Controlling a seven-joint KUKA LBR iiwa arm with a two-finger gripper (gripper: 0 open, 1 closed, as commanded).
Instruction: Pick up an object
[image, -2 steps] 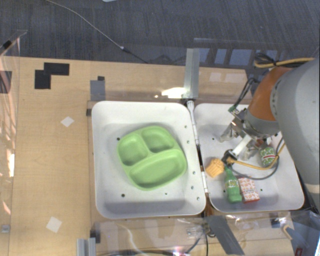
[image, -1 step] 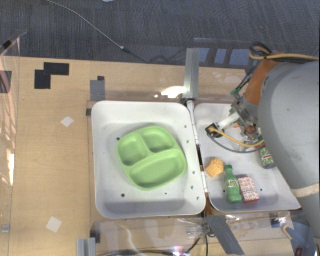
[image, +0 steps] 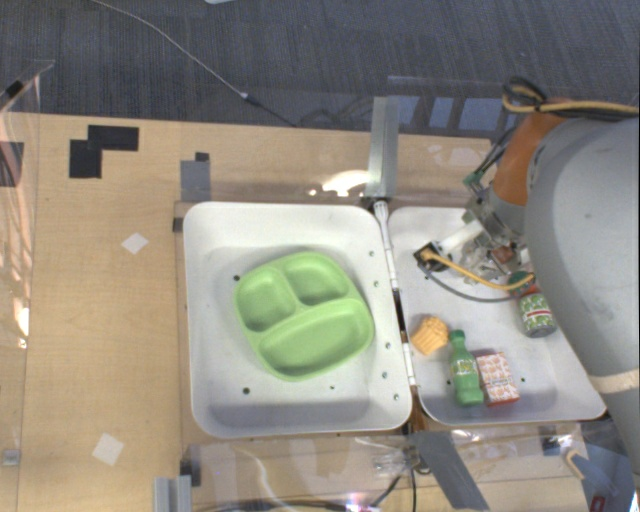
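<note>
Bench (image: 100, 300): pale wood-grain, flat. Left bin (image: 200, 330): shallow white plastic, rounded corners; holds glossy green plate (image: 303, 315), rounded-square, three compartments. Right bin (image: 545, 385): same make, holds things to pick from. Yellow ridged lump (image: 430, 335) near dividing wall. Green plastic bottle (image: 464, 370) just right of it, yellow patch on label. Red-and-pink printed carton (image: 497, 378) just beside bottle. Small can (image: 536, 312), red-green label, toward right wall. Print too small to read. Gripper (image: 497, 250) over right bin's far part, near can; open or closed: cannot tell.
</note>
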